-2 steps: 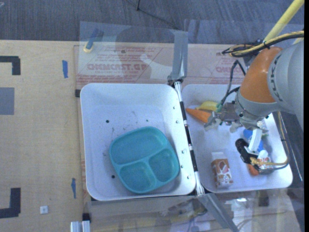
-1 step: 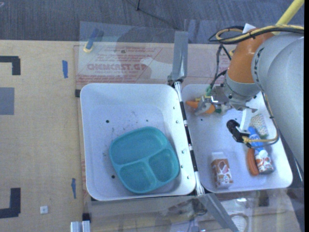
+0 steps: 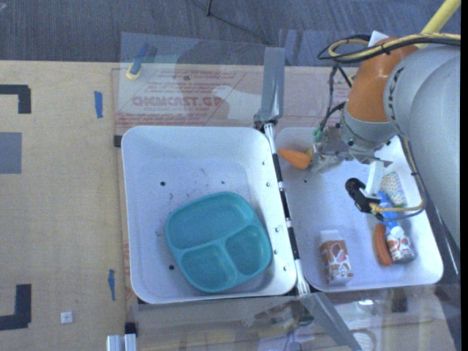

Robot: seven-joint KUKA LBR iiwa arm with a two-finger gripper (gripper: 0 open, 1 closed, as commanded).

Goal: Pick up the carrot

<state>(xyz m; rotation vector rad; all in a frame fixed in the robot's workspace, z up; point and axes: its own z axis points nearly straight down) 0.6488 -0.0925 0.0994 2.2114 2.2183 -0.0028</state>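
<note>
- left bin (image 3: 190, 159): holds 1 item, a teal divided plate (image 3: 217, 241) with 3 compartments. It sits flat in the bin's near-right part with nothing on it, and dark specks dot the bare floor around it.
- The plate is not part of this task. It is well apart from the carrot, so it looks unlikely to get in the way.
- right bin (image 3: 322, 210): holds the carrot plus 4 other small items.
- carrot (image 3: 295, 157): in the far-left corner of the right bin, just beside the wall shared with the left bin. Its thick end points toward the gripper.
- gripper (image 3: 322, 155): down at the carrot's right end, touching or nearly so. That fits a grasp attempt on the carrot.
- Cannot tell how wide the claw is open, or whether it has hold of the carrot. The contact spot is too small and cluttered to read.
- Likely risk: the shared wall leaves little room on the carrot's left side.
- small brown-and-white carton (image 3: 335, 260): near edge of the right bin, apart from the carrot.
- orange-red sausage-like piece (image 3: 381, 246): lying beside a small bottle (image 3: 399, 242) at the right.
- patterned packet (image 3: 393, 188): farther back on the right, under the arm.
</note>
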